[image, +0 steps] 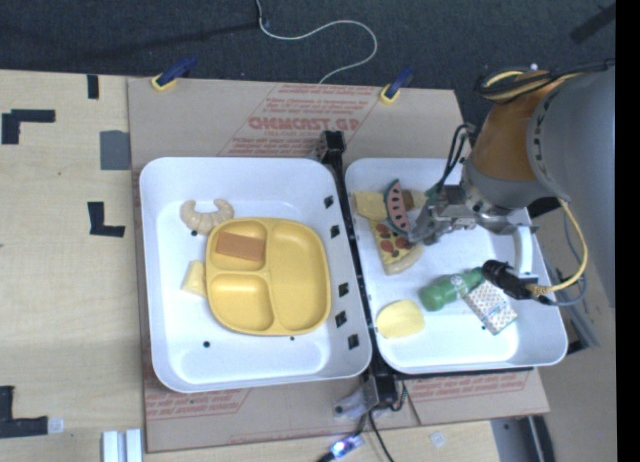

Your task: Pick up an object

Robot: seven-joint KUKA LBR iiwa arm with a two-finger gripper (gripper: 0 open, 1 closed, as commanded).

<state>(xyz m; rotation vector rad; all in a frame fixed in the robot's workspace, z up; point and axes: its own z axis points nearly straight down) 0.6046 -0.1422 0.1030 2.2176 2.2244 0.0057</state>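
Hovering low in right white bin (540, 350): gripper (425, 225) just beside red watermelon-slice toy (399, 205) and pizza-slice toy (394, 246); jaw state indiscernible; grey arm (560, 140) entering from right.

Glossy yellow plastic plate (300, 280), smooth white bins (165, 250), matt cardboard underlay (290, 120).

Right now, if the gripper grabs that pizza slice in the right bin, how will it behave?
The pizza slice looks like a flat, rigid toy, so probably stiff and light. Lying flat on the right bin floor, it may slide rather than lift. Its thin edge likely gives the fingers little purchase.
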